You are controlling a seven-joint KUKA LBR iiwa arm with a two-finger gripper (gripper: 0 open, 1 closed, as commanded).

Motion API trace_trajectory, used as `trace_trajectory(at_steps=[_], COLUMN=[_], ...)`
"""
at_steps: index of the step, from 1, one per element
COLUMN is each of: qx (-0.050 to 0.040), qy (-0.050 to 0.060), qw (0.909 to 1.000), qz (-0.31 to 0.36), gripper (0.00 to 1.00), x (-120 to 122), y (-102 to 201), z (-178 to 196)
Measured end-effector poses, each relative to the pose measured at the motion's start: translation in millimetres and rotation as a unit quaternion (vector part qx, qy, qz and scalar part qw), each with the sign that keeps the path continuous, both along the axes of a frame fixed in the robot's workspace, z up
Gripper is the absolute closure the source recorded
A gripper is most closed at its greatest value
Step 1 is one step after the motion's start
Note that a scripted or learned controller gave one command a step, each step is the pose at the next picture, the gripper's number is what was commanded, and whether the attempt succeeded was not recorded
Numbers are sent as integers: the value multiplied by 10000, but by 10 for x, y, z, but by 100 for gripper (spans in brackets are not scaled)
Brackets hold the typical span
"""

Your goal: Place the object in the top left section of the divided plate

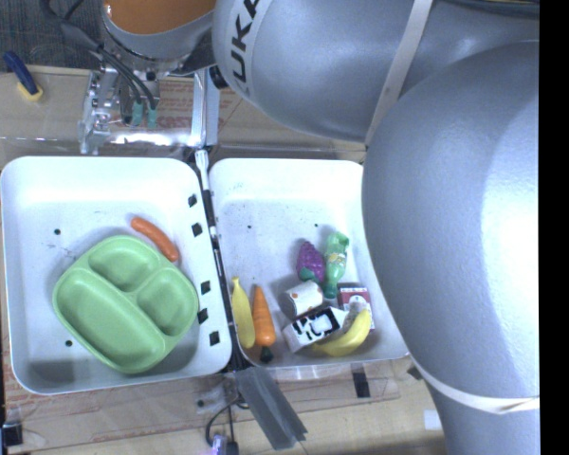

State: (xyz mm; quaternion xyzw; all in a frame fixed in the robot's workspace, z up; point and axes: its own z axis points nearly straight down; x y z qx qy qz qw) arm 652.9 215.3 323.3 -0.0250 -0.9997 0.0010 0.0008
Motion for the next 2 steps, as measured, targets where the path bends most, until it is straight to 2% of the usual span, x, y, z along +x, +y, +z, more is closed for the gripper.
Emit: trace_trajectory(at_steps=[1,2], qx=[-3,7], qy=[22,-2], qw=[9988,9858], qz=[482,1679], gripper=[100,100], x=[-8,41], y=[37,35], z=[-211,809])
